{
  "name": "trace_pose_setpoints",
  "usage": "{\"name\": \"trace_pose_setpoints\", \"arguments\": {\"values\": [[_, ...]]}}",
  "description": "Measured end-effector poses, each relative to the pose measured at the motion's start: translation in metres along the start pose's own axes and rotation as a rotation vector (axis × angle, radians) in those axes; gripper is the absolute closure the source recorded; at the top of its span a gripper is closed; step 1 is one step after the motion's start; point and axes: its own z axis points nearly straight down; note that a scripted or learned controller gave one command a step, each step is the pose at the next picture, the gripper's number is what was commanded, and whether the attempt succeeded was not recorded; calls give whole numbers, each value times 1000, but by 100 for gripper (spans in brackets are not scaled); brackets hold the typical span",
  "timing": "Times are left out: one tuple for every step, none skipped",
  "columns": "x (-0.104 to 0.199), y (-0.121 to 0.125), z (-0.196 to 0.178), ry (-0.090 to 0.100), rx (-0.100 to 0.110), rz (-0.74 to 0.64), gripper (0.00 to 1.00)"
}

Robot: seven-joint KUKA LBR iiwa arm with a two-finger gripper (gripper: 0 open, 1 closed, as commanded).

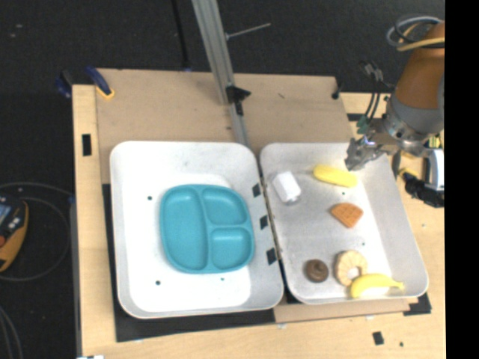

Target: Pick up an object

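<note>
Hanging over the right bin's (389, 223) far corner, the claw (359, 157) sat just right of the yellow piece (334, 176), which lay crosswise; its grip I couldn't tell

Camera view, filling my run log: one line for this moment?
gripper: above right bin's far edge | nearest: yellow piece | held: nothing seen | blue tray: left bin
</note>
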Motion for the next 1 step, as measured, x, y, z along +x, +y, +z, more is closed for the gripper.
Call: {"name": "trace_pose_setpoints", "arguments": {"values": [[-1,1,-29,1,2,-5,100]]}}
